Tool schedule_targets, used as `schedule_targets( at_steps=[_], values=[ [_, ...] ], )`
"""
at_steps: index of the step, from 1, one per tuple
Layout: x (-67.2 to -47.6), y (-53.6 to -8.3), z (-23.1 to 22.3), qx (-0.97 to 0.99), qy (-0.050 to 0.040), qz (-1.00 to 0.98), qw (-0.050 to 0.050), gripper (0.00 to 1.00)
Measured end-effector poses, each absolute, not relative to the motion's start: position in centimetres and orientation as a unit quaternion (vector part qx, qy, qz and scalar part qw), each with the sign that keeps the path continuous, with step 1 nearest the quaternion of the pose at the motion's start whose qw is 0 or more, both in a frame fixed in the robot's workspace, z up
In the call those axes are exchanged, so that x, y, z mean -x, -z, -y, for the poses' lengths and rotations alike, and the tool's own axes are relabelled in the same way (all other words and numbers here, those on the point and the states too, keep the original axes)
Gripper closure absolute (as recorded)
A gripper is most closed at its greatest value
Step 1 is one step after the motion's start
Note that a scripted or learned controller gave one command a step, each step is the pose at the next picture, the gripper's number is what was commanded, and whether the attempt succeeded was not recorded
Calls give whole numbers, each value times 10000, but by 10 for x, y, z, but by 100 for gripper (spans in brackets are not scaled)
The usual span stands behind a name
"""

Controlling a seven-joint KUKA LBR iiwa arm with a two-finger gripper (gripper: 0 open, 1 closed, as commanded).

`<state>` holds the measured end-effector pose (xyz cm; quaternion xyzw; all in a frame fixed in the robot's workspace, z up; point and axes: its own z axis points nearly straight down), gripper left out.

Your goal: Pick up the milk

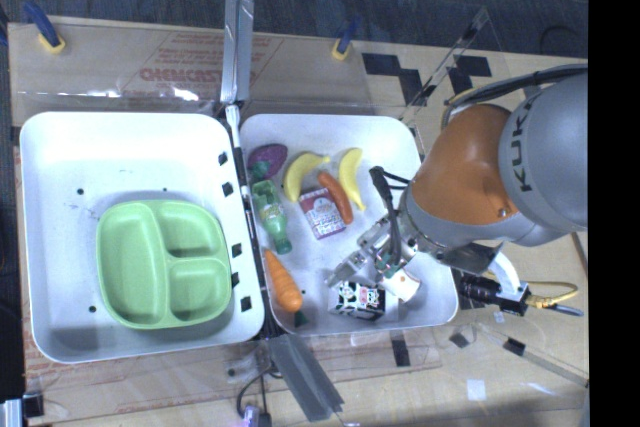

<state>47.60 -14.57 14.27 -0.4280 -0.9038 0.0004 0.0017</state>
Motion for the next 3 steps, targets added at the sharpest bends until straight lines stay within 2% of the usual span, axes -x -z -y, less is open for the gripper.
schedule_targets(
  at_steps=[1,2,3],
  values=[
    [-478,-93,210,4331,5,9014,6,0],
    [-479,-103,209,4307,9,9025,3,100],
    [-479,-103,209,4305,9,9026,2,0]
  ],
)
